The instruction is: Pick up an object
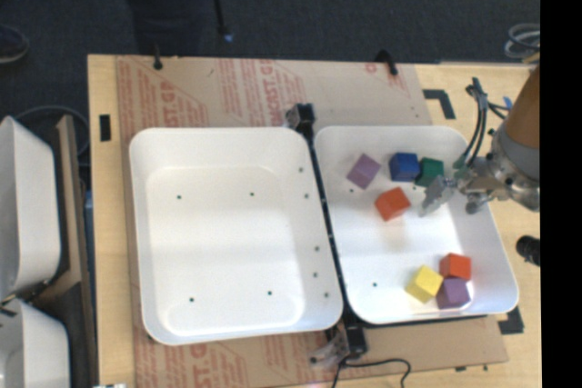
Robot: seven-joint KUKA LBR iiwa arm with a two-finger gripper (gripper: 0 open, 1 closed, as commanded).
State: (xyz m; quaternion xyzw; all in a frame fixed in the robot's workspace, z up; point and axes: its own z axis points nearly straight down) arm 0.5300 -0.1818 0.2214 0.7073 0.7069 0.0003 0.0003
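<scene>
Hand [436,193] of the grey arm hovers in the right bin [359,286], near its right edge, beside a green cube [431,169] and orange cube [392,203]. Its grip can't be judged. Approach step; next, lowering squarely over one cube.

Two white bins [227,232] sit side by side, and the right bin [473,241] holds seven blocks: two purple [364,170], two orange [392,203], one blue [404,165], one green [431,170], one yellow [424,283].
</scene>
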